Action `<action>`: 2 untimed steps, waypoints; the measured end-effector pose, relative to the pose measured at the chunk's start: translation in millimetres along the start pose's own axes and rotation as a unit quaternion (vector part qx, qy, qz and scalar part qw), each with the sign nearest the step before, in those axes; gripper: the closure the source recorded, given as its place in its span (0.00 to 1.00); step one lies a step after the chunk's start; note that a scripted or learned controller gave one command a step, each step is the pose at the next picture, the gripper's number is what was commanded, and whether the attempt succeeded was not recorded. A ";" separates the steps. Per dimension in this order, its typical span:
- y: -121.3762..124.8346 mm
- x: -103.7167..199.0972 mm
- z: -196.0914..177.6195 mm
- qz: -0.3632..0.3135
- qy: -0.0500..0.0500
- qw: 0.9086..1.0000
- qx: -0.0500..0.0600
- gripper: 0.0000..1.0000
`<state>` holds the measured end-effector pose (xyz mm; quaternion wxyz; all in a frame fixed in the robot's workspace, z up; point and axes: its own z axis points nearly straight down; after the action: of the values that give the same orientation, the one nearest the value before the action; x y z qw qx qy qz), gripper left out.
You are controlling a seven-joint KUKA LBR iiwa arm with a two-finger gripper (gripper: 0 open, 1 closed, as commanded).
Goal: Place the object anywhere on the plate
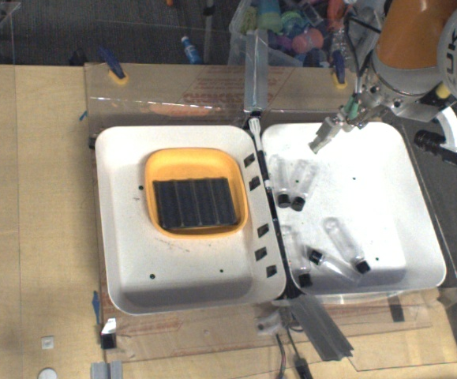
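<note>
Bench w/ two bins [173, 294] — clear vials [291, 181] right, pincer [323, 139] state unclear, above.

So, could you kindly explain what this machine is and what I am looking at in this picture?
One camera looks down at a slant on a bench with two shallow white bins. The grey and orange machine at upper right is a robot arm; its hand hangs over the far edge of the right bin. I cannot tell whether the hand is open, and I see nothing in it. The left bin holds an orange plate with a dark ribbed insert. The right bin holds several clear bottles with black caps. The job is to put one on the plate.
</note>
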<state>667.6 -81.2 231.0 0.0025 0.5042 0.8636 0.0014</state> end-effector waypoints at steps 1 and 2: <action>-7.5 -12.9 5.4 -0.061 0.001 0.998 0.001 0.00; -9.2 -17.1 -2.5 -0.208 -0.001 0.978 -0.001 0.00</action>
<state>668.0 -100.5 233.5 0.0038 0.3140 0.9494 0.0012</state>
